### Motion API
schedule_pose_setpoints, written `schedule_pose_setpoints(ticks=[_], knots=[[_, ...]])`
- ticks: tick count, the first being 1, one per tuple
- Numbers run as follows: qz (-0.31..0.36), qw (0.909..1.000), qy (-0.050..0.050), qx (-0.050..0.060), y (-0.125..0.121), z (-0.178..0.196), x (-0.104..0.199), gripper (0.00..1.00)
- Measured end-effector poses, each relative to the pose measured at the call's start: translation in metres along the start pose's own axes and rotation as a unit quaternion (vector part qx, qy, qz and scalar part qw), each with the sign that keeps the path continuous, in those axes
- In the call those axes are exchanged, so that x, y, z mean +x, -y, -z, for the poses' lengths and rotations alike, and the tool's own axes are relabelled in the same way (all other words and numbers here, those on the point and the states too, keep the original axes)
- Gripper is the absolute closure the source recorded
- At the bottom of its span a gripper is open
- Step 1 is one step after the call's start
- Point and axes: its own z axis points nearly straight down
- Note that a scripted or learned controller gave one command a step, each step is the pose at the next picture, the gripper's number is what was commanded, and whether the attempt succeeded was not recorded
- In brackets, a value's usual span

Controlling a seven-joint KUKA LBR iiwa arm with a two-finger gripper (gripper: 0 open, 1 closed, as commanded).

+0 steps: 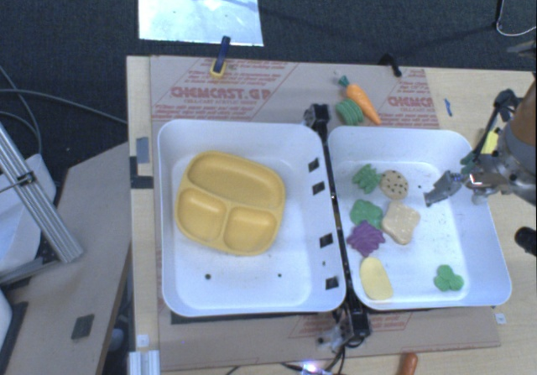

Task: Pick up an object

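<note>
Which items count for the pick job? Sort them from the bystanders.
Job:
tool
round speckled biscuit
pale toast slice
purple grape bunch
yellow oval piece
green leafy pieces

Bystanders:
yellow divided plastic tray
orange toy carrot

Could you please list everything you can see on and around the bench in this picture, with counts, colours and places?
bins: 2, white, side by side on the bench
divided tray: 1, yellow, in the left bin
green leafy toys: 3 in the right bin, two near its left side, one at the near right corner
cookie: 1, tan with dark spots, right bin
bread slice: 1, pale tan, middle of the right bin
purple toy: 1, right bin, left of the bread slice
pale yellow piece: 1, near edge of the right bin
carrot: 1, orange, on the bench behind the right bin
green toy: 1, beside the carrot
gripper: 1, grey, over the right bin, beside the cookie
</note>
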Motion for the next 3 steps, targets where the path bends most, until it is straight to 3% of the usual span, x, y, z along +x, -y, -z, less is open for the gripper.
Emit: schedule_pose_setpoints(ticks=[1, 2, 3], knots=[[0.004, 1.0000, -0.001, 0.002, -0.005, -0.136, 0.084, 0.00], [-0.001, 1.0000, 0.000, -0.001, -0.007, -0.119, 0.078, 1.00], [0.004, 1.0000, 0.000, -0.004, -0.041, -0.035, 0.132, 1.00]])
